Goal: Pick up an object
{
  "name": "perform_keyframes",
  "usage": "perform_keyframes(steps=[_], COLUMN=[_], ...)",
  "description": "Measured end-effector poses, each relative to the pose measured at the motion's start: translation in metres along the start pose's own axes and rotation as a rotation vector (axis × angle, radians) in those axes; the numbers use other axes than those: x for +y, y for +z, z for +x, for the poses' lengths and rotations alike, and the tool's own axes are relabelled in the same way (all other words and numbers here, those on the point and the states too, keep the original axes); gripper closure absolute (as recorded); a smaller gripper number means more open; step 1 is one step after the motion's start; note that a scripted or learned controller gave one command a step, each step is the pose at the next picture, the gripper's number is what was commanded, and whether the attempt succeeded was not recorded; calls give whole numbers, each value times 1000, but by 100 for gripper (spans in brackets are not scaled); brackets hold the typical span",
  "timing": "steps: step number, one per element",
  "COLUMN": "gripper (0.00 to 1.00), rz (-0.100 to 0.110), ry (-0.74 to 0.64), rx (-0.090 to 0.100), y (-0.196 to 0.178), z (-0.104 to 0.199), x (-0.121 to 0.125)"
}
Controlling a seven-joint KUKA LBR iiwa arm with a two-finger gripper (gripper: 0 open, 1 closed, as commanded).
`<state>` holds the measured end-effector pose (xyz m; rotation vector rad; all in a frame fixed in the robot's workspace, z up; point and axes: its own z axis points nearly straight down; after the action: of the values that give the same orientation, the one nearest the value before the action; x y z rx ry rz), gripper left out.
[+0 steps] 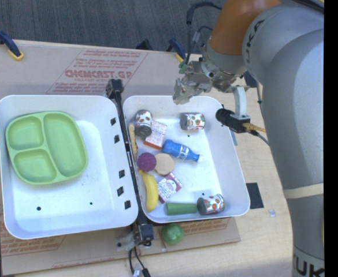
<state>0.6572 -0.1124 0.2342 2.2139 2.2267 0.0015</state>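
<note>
The grey arm [284, 97] reaches in from three o'clock, its pincer [183, 92] poised over the far rim of the right bin [229, 166], at about twelve o'clock of that bin. Whether the pincer is apart or together cannot be told from this slant, and nothing is seen in it.

The right bin holds the objects: a small can [192, 121] just below the pincer, another can [143, 120] at eleven o'clock, a blue bottle [180, 151] near the middle, a purple round piece [146, 162] touching a tan disc [165, 164], a banana [151, 191] at seven o'clock, a green cylinder [181, 208] and a third can [210, 203] at five o'clock.

The left bin [59, 212] carries a green divided plate [46, 148]. What looks like a green ball [172, 234] lies on the table [36, 68] outside the bins, at six o'clock.
</note>
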Motion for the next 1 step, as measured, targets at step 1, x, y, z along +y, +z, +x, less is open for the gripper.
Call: perform_keyframes(steps=[1], gripper=[100], rz=[5], ry=[-1], rx=[1], y=[-1], z=[20], x=[-29])
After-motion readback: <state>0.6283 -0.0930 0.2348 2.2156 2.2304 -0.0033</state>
